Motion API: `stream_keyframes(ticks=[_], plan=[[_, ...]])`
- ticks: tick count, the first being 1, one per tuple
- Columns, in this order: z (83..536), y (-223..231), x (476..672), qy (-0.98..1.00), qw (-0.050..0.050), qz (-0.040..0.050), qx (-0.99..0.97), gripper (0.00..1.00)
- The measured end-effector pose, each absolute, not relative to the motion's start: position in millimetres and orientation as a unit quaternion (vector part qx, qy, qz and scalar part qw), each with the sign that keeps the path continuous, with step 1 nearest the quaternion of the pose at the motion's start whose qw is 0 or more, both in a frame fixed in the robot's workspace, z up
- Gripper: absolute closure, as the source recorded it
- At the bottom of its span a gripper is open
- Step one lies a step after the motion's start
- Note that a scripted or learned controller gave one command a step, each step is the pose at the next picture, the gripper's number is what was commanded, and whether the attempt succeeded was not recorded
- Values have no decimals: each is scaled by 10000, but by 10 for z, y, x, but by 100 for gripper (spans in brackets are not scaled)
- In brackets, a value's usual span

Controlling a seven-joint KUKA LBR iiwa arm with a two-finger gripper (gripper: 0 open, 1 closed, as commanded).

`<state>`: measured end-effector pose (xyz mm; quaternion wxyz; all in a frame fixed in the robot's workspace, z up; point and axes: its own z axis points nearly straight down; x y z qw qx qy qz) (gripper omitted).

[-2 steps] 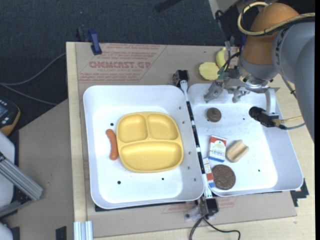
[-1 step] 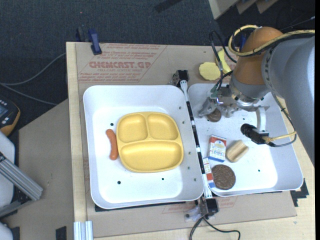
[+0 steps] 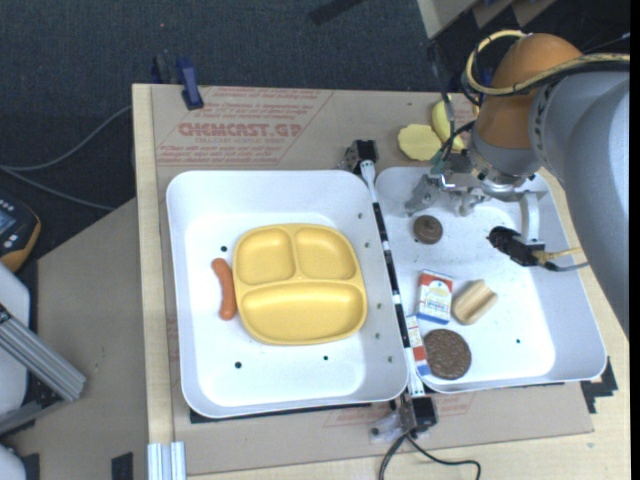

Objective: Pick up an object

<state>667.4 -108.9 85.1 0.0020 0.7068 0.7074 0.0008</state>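
Left bin [image 3: 200,368]: a shallow white tray on the bench's left half; against its left wall lies an orange sausage-shaped toy [image 3: 225,288], lengthwise along that wall; just beside it, touching or nearly so, sits a yellow divided plate [image 3: 298,284] with three compartments, occupying the bin's centre. Between the two bins runs a dark strip [image 3: 390,268] where their inner walls meet. Right bin [image 3: 560,358]: near its far left corner rests a small brown disc [image 3: 428,230]; at its middle, close to the inner wall, a small carton [image 3: 434,298] in red, white and blue lies flat, with a tan bread-roll piece [image 3: 474,301] just beside it on the right; toward the near edge, below the carton, a larger dark brown round patty [image 3: 446,353] lies flat. Beyond the right bin's far edge, on the bench's board, a yellow object [image 3: 420,140] sits partly behind the arm. Arm [image 3: 590,128]: grey, with an orange band, entering from the right and reaching over the far edge of the right bin; gripper [image 3: 447,194] hangs above the bin's far left corner, just above the small brown disc and apart from it; whether it is spread or pressed together cannot be told, and nothing is seen held in it. A black part [image 3: 512,245] juts from the wrist over the bin's middle.
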Motion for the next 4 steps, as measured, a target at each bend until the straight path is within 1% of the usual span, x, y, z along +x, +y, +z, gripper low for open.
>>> stream_keyframes(ticks=[1, 2, 3, 4], plan=[[849, -939, 6596, 7078, -9, -5, 7064, 0], [849, -925, 6669, 7074, 8, 8, 7068, 0], [849, -930, 6568, 7069, -9, -7, 7074, 0], [848, -915, 6627, 7074, 9, 5, 7068, 0]])
